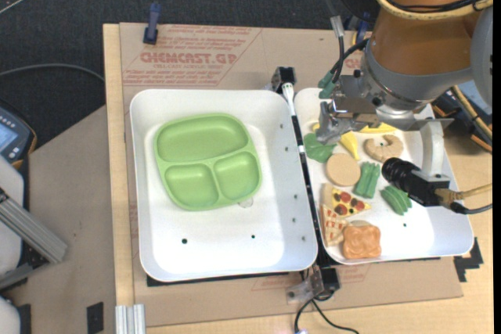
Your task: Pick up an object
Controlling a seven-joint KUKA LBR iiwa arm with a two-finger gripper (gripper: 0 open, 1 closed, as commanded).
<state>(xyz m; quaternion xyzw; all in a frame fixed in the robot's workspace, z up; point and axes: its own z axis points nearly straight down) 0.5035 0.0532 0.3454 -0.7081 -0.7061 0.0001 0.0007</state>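
Camera view: my claw [335,125] hangs low over the right bin's [458,235] far left corner, just above a green piece [317,147], likely my target. Claw opening: cannot tell; no hold evident. Toys crowd together, so this edge piece looks easiest.

lt green plate [205,160], white bins [235,246], tan disc [341,168], orange-brown lump [361,240], pizza slice [344,204] w/ red dots

— Bins?
— Two white bins [223,238], one green divided plate [205,160].
— Toy food?
— Three green pieces [366,179], one tan disc [341,168], one yellow wedge [350,143], one pale ring [383,146], one orange lump [362,241], seemingly two pizza slices [345,203].
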